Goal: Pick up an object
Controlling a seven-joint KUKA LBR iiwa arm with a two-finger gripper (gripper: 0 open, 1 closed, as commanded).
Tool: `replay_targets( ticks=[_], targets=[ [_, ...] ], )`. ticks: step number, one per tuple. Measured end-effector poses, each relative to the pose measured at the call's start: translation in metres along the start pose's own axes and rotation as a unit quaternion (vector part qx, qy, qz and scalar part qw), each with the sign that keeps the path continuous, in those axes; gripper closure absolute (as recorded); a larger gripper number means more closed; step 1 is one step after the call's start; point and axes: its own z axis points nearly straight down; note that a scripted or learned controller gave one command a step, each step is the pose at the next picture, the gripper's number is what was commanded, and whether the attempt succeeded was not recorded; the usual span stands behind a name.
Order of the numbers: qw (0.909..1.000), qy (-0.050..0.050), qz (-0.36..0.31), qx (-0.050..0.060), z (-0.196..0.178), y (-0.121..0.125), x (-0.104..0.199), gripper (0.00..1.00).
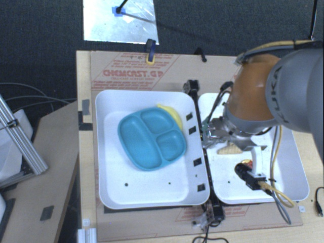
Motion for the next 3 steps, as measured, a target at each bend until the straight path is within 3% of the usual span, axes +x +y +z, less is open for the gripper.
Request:
replay_targets(
  ticks=[1, 2, 3],
  targets=[
    [1.0, -0.001, 0.002, -0.007, -0.172, -0.024, -0.008, 1.0],
    [1.0, -0.001, 0.001, -0.003, -0.165, -0.019, 0.037, 1.0],
    [1.0, -0.001, 0.002, -0.003, -0.188, -0.001, 0.09, 1.0]
  ],
)
